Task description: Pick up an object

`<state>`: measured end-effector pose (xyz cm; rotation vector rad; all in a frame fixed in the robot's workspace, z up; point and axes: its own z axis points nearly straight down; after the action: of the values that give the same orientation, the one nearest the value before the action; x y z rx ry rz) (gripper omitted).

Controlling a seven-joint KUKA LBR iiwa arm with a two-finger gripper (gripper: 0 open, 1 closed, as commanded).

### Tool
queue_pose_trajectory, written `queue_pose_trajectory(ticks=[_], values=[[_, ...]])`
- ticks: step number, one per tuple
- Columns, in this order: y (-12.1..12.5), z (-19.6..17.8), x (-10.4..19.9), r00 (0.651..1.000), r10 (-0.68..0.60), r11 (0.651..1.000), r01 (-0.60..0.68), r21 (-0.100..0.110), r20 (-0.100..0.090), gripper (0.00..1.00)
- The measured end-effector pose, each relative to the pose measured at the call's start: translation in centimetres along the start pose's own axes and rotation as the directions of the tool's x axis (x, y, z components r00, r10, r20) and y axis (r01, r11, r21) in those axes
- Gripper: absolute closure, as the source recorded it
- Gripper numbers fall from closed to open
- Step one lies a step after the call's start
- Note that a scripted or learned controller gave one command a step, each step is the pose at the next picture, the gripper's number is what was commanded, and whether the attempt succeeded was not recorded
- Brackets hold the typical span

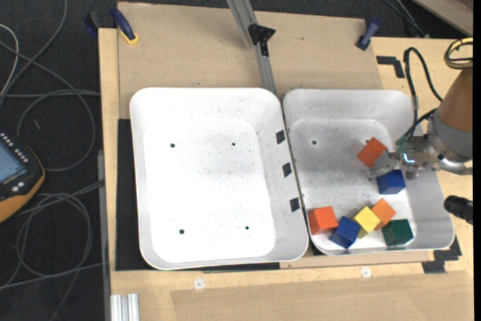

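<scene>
**Ana:** End effector (392,162) sits low in the right bin (331,105), at about three o'clock of that bin, reaching in from the right. I cannot tell how it is set; metal and shadow run together there.

**Ben:** What is nearest to it?

**Ana:** Two blocks. An orange block (370,152) lies just beside it at ten o'clock, tilted on an edge, and a blue block (391,182) is right under it at six o'clock, maybe touching. Neither is plainly gripped.

**Ben:** And the others?

**Ana:** Bunched along the bin's six o'clock rim: a second orange block (323,219), a second blue block (346,231), a yellow block (367,219), a third orange block (384,210) behind it, and a green block (397,232) at five o'clock. The left bin (150,109) shares the desk (188,34).

**Ben:** So how far along?

**Ana:** By my reading, the approach is done and the arm is at grasp height. Nothing is lifted; every block rests on the bin floor. Closing on one block and raising it clear is what remains.
</scene>
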<state>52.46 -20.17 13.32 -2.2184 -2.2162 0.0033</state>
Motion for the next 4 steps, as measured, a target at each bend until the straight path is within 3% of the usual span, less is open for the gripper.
queue_pose_trajectory(ticks=[1,2,4], values=[[-0.1,3.6,0.0,1.000,-0.001,1.000,0.001,-0.001,0.000,0.00],[0.1,2.3,0.0,1.000,-0.001,1.000,0.001,-0.006,0.001,1.00],[-0.2,-7.7,1.5,1.000,-0.003,1.000,0.003,-0.012,0.004,1.00]])
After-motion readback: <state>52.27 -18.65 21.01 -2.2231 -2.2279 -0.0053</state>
